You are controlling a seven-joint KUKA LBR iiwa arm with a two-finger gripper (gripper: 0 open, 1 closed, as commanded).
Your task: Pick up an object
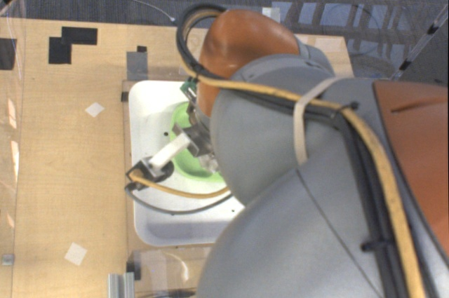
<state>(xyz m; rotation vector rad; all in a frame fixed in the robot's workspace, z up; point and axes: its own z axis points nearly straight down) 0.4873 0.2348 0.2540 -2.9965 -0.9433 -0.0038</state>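
Note:
My grey arm with its orange band (245, 44) reaches in from the right and covers most of the left white bin (151, 219). The gripper (195, 132) hangs low inside this bin, right over a bright green object (188, 158) lying on the bin floor. The arm hides much of that object, and I cannot tell whether the gripper touches it. A small dark green thing (188, 87) peeks out by the bin's far wall, beside the arm.
A yellow cable (175, 189) and a black one loop from the wrist down across the bin floor, ending at a white and black fitting (151, 165). The wooden bench (63, 170) stretches to the left, with black markers (70, 44) and white tags on it.

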